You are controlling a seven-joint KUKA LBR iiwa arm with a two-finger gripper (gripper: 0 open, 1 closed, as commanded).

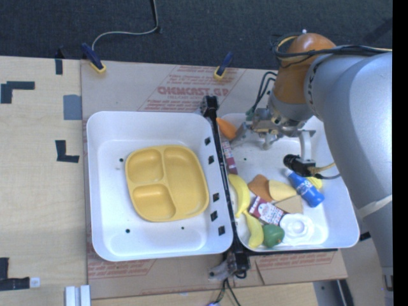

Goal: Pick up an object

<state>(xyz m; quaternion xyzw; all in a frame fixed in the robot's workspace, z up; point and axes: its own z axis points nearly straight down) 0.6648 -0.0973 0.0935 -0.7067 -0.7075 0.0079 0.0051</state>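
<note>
holding a yellow divided plate [167,182], left bin [102,139]; right bin [338,225] holds clutter.

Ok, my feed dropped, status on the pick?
Gripper low at right bin's far end, nothing seen held. Blue bottle, banana still lying there. Yellow plate in left bin.

evenly and brightly lit from above, with soft, short shadows. mild glare on the white bins [102,171] and a broad sheen along the grey arm [357,107]. slightly soft overall, low in resolution, with small items in the right bin blurring together. dark and nearly featureless on the carpet [191,11] at the top. no marked bending at the edges.
</note>
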